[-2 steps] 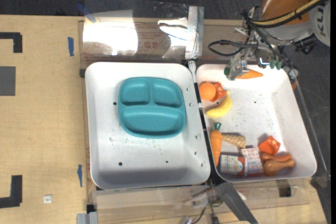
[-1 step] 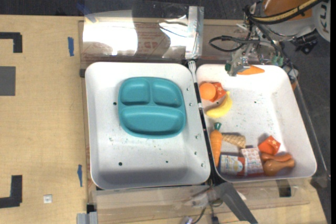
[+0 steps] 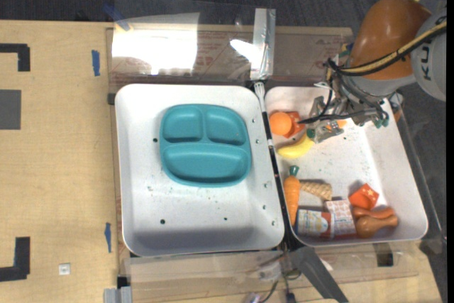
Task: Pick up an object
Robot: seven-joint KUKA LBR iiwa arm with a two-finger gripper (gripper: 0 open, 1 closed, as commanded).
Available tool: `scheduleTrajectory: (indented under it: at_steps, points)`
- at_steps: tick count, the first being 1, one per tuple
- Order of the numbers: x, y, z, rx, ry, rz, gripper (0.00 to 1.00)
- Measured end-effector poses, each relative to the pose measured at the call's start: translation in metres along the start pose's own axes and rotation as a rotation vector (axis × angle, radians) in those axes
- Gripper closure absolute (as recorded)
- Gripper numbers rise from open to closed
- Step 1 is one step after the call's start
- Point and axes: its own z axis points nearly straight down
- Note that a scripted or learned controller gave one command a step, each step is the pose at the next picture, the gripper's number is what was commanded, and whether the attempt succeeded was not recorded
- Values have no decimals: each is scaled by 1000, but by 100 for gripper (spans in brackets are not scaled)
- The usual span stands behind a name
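There are two white bins: the left bin [image 3: 135, 174] and the right bin [image 3: 397, 174]. The left bin has one teal plate [image 3: 206, 144] with three parts. The right bin has one orange ball [image 3: 283, 124], one yellow banana [image 3: 296, 147], one carrot [image 3: 291, 196], one ice cream cone [image 3: 316, 189], one small can [image 3: 325, 219], one red block [image 3: 364, 196] and one brown chicken leg [image 3: 376, 221].

The left bin [image 3: 135, 174] is a shallow white tray with rounded corners and a few dark specks on its floor. A teal divided plate [image 3: 206, 145] lies in its far half, two small compartments on the far side and one wide one nearer. Beyond both bins stands a clear plastic sheet [image 3: 184, 46] edged with silver tape. The tan tabletop [image 3: 50, 152] stretches left, marked with black corner brackets and bits of blue tape [image 3: 95, 62].
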Motion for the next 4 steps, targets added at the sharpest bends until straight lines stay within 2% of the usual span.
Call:
scheduleTrajectory:
  at_steps: [1, 2, 3, 4]
  points:
    - [-27, 3, -160, 2, -5, 63, 100]
    - [56, 3, -131, -5, 11, -74, 100]
    - [27, 7, -10, -13, 18, -170, 100]
    - [-37, 72, -76, -5, 1, -112, 100]
